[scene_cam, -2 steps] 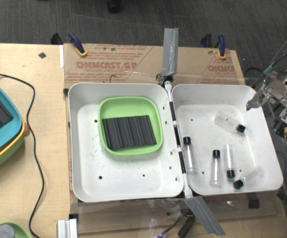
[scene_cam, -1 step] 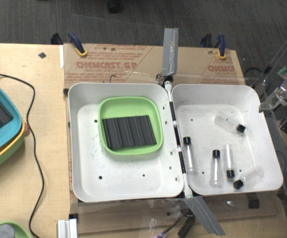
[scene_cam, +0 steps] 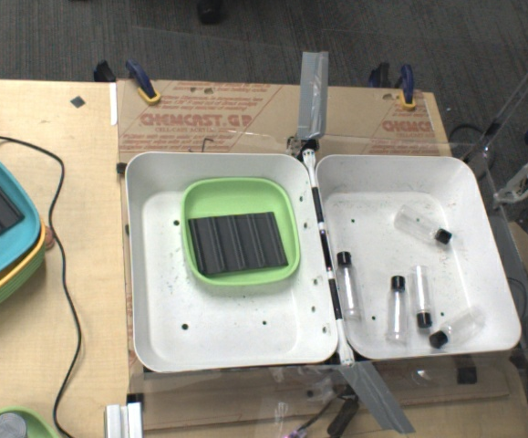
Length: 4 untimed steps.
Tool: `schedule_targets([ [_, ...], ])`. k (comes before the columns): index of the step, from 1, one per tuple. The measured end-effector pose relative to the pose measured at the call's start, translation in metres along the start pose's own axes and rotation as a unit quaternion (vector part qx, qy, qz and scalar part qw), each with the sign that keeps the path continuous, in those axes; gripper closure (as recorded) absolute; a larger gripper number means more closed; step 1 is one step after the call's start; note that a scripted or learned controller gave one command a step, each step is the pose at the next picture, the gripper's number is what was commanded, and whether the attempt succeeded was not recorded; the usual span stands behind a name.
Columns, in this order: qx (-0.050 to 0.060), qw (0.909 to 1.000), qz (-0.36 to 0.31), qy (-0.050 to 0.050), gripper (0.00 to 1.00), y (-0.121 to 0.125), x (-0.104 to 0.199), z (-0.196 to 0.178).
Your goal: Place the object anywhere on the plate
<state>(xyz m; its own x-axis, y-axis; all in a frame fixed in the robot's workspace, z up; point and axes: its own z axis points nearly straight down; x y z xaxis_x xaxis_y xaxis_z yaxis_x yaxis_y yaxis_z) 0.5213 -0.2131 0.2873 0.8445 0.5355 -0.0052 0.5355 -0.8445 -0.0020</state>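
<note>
- Left of centre in the frame sits the left bin (scene_cam: 154, 336), and touching it on the right, the right bin (scene_cam: 482, 272). Which one matters?
- Both. The green plate (scene_cam: 286, 208) lies in the upper middle of the left bin, with a dark ribbed mat (scene_cam: 239, 243) across its floor. The things to pick from are all in the right bin.
- So what is the object?
- My guess is one of the clear, black-capped vials. The wide vial (scene_cam: 420, 220) lies at a slant in the upper part of that bin, cap toward the lower right. Two slim ones, the middle vial (scene_cam: 396, 310) and its neighbour (scene_cam: 421, 292), run up and down the frame lower down, and a stubby vial (scene_cam: 453, 327) lies near the lower right corner.
- And the closest to the plate?
- The wall vial (scene_cam: 345, 288), just beside the bin's left wall, long axis up and down the frame, cap at the top. The plate lies to its upper left, across the seam between the bins.
- And the gripper's state?
- I cannot tell. Any carry would run leftward over that seam.
</note>
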Motion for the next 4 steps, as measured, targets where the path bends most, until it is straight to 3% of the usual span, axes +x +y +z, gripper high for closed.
schedule_targets([
  [1,0.000,0.9918,0.128,0.000,0.00,0.004,-0.011,-0.037],
  [2,0.000,0.9847,0.174,0.000,0.00,0.018,0.012,-0.093],
  [3,0.001,0.9838,0.179,0.000,0.00,0.026,0.024,-0.038],
  [4,0.000,0.9839,0.179,0.000,0.00,0.052,0.067,-0.122],
])
